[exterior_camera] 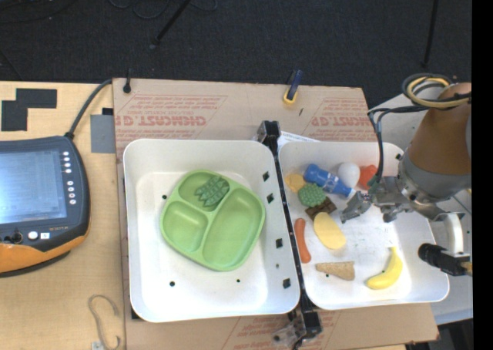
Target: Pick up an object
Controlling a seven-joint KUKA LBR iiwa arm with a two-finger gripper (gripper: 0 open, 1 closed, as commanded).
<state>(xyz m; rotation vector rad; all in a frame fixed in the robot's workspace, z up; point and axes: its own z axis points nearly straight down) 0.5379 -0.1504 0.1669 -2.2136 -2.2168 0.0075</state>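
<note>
Several toys crowd the right bin — my pincer, fingers apart and holding nothing, hovers beside the yellow lemon-shaped toy; I judge it could snag neighbours and miss.

Two shallow white plastic bins: left bin, right bin. In the left bin, a light green divided plastic plate carrying a darker green leafy piece. In the right bin: a yellow banana, a pale yellow oval piece, a tan wedge, an orange-red carrot-like stick, a blue bottle, a white rounded object, and a dark green knobbly piece. Bench surface of brown cardboard with red printed lettering. Arm grey with an orange band.
</note>
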